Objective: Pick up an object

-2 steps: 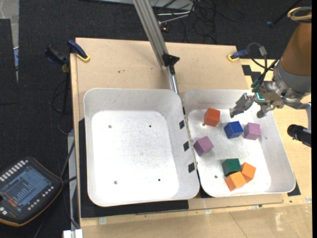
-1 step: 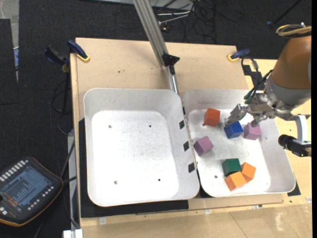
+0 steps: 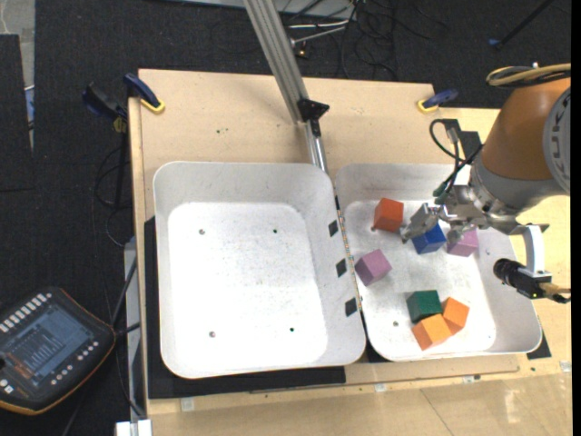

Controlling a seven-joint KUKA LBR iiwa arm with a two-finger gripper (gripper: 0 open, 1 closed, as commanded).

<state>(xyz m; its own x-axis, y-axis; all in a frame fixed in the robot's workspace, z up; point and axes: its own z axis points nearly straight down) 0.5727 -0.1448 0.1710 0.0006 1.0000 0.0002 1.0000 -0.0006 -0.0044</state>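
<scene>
Hand [image 3: 428, 222]: metal, two-fingered, low in the right bin, directly above the blue cube; whether spread or pinching, cannot tell from this angle.

Desk [image 3: 236, 116]: pale tan board, blue-and-yellow clamps at the far corners.

Left bin [image 3: 182, 189]: shallow, white, speckled floor.

Right bin [image 3: 517, 325]: shallow, white, edge to edge with the left bin.

Arm [image 3: 526, 143]: grey with orange band, entering from the right over the right bin.

Pendant [image 3: 45, 348]: dark controller with screen, on the floor left of the desk.

Orange-red cube [image 3: 388, 214]: far part of right bin, just left of the hand.

Blue cube [image 3: 428, 239]: mid right bin, touching or just under the hand's tips.

Purple cube [image 3: 372, 267]: near the left wall of right bin.

Pink-purple cube [image 3: 464, 242]: just right of the blue cube.

Green cube [image 3: 423, 304]: near part of right bin.

Two orange blocks [image 3: 440, 323]: against the green cube, on its right and near sides.
</scene>
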